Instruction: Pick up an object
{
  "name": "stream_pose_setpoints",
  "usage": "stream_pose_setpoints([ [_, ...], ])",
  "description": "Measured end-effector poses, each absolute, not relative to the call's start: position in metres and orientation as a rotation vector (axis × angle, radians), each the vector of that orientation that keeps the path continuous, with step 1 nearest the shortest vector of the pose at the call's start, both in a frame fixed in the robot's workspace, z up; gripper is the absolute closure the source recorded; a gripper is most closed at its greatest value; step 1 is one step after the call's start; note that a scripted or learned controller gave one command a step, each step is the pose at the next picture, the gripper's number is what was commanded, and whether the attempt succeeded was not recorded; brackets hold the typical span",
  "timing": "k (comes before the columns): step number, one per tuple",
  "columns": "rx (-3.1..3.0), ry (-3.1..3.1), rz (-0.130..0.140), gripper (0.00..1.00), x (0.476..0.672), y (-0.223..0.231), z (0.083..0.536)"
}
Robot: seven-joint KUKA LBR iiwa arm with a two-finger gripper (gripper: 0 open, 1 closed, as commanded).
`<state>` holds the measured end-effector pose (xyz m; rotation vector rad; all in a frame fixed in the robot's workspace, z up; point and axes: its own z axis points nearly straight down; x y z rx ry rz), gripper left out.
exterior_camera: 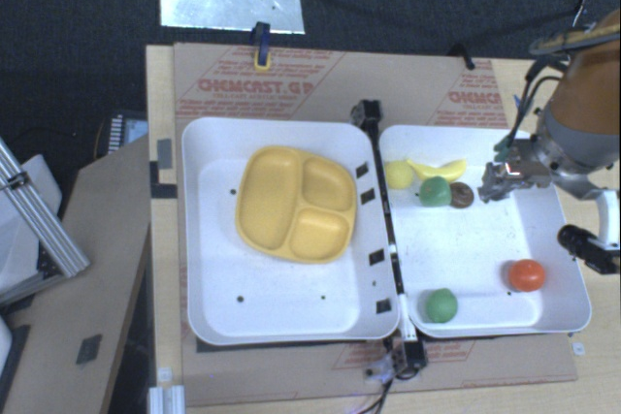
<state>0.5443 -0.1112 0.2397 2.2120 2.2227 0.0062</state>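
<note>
A yellow tray (294, 205) is seen in the left bin (209, 305). In the right bin (563, 305), 6 items are spread: 4 clustered at 11 o'clock, a green ball (441, 305) at 6, an orange ball (526, 275) at 4. The tool (497, 177) is poised beside the cluster; its opening cannot be told.

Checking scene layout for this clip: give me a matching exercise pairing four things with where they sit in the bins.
Things:
1. yellow divided plate
2. orange ball
3. brown piece
4. lone green ball

Places:
A. right bin, near its front right corner
B. left bin, about the middle
C. right bin, front left
D. right bin, close to the gripper

Pairs: 1-B, 2-A, 3-D, 4-C
</note>
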Motion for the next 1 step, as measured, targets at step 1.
stream_pose_setpoints([
  [1, 2.211, 2.233, 0.003, 1.00, 0.5392, -0.0542, 0.2280],
])
